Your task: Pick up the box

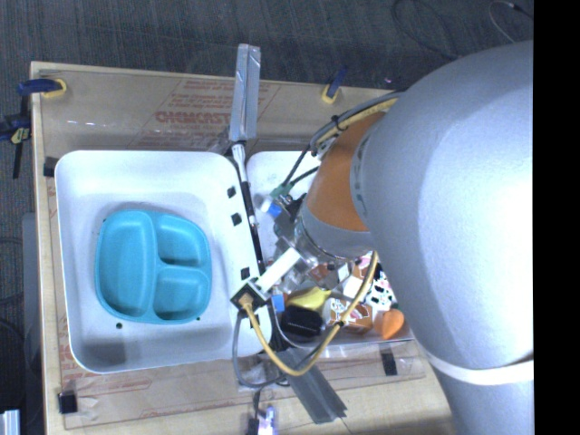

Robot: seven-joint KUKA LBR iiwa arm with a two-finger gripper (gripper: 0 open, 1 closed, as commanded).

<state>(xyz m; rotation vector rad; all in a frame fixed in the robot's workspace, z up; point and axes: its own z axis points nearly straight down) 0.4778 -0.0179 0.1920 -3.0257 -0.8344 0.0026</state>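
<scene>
My arm reaches down into the right bin and covers most of it. The gripper hangs low near that bin's front edge, seen as a dark round body with cables around it. Just right of it lies a heap of small items. Among them is a box-like piece with a white spotted face, partly hidden under the arm. A yellow object lies right against the gripper, and the view does not show anything held.
A blue divided plate sits in the left bin. An orange object and a small blue item lie in the right bin. A yellow cable loops over the front rim. Clamps stand at the bench's back edge.
</scene>
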